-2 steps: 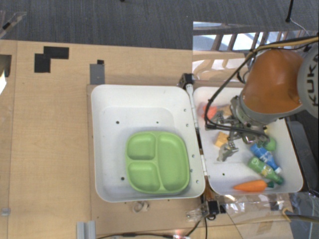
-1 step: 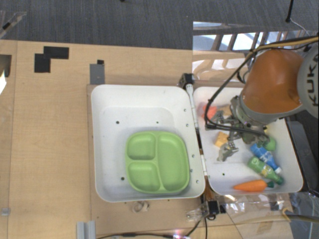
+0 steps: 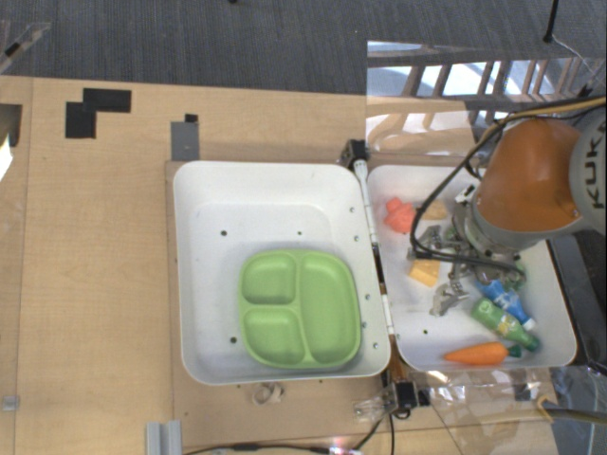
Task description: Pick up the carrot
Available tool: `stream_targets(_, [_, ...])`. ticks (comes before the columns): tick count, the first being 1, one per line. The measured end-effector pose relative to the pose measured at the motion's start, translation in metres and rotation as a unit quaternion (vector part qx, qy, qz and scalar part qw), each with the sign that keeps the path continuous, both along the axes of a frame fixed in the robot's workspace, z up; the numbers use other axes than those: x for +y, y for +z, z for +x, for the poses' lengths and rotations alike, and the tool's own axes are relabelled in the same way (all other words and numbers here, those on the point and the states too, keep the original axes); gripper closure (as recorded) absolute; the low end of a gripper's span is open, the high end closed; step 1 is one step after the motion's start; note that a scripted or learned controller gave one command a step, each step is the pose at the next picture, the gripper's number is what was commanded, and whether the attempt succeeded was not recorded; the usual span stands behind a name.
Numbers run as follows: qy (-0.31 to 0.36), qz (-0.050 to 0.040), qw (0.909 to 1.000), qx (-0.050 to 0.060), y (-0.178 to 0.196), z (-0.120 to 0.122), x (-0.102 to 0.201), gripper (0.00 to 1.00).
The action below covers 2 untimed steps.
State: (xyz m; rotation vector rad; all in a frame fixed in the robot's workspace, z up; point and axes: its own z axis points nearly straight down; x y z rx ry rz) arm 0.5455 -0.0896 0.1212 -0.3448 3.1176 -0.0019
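Here, carrot (image 3: pixel 477 354) at bin's near edge, apart from pincer (image 3: pixel 448 297)

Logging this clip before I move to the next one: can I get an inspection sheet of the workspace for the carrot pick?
Surface: wooden bench bearing the left white bin and the right white bin.
Job's things: carrot lies near the right bin's front edge, apart from the gripper.
Clutter: green divided plate in the left bin; in the right bin a pink-orange toy, a yellow block, a blue bottle and a green bottle.
Grippers: gripper hangs over the right bin beside the yellow block; nothing visibly between its fingers.
Cables: black cable loops along the arm; wires at the bench's front edge.
Surroundings: dark carpet behind the bench.
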Motion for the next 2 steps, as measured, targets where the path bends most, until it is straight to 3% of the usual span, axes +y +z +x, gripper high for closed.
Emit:
stream_targets(1, [0.034,0.0001,0.9994,-0.006,-0.0308,-0.0070,0.0011,0.00])
stream_targets(2, [0.035,0.0000,0.9994,-0.006,-0.0309,-0.0070,0.0013,0.00])
